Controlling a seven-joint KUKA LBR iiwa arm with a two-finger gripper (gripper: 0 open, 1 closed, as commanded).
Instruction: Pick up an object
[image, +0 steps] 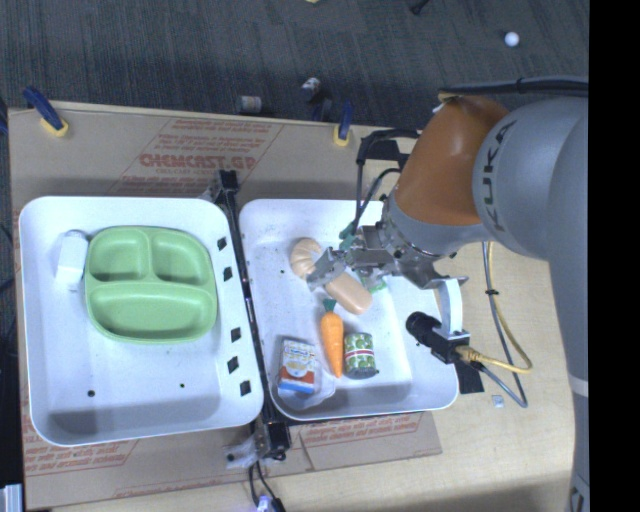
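Observation:
In the right bin (430, 385) lie several objects. A tan oblong piece (348, 294) sits directly under my gripper (349, 272), touching or nearly touching it. A rounded beige item (305, 254) rests just left of the gripper. Nearer the front are an orange carrot (332, 344), a small green can (359, 355) and a crumpled white and blue packet (298, 369). The grey arm with its orange band (450, 165) covers the bin's back right part.
The left bin (60, 400) holds a green divided plate (150, 283) and a white object (70, 258) at its left wall. A black divider strip (238, 290) runs between the bins. A black cable piece (432, 336) and yellow cable (505, 365) hang at the right bin's edge.

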